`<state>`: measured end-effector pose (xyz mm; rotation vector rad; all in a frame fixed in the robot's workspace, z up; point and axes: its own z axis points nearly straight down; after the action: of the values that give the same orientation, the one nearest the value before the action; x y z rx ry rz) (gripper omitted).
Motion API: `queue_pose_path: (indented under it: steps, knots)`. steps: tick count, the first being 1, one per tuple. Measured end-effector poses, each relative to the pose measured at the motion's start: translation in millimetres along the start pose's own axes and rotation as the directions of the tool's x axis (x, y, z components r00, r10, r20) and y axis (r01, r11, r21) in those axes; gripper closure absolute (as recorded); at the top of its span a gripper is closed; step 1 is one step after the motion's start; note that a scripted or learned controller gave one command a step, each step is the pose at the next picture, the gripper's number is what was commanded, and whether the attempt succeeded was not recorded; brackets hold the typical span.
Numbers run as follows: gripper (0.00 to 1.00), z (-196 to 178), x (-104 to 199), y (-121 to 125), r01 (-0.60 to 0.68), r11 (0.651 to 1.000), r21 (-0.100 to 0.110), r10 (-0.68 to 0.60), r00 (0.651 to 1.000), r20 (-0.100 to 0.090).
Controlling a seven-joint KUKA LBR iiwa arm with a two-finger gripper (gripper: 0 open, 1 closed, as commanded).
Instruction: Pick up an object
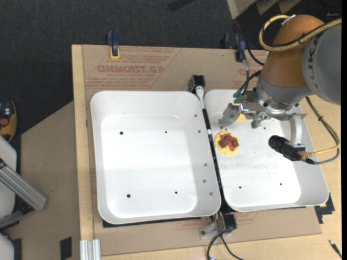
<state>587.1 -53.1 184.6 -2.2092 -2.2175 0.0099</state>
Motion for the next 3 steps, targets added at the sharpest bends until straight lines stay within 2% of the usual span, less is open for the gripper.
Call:
queue_pose_path:
  steps: [1,2,3]
  knots:
    - [0.00,0,114,30,0.008,1.000,-0.016,-0.008,1.000,0.000]
    - [0.00,-36,199,30,0.005,1.000,-0.019,-0.005,1.000,0.002]
    - [0.00,-108,122,2,-0.010,1.000,-0.019,0.010,1.000,0.004]
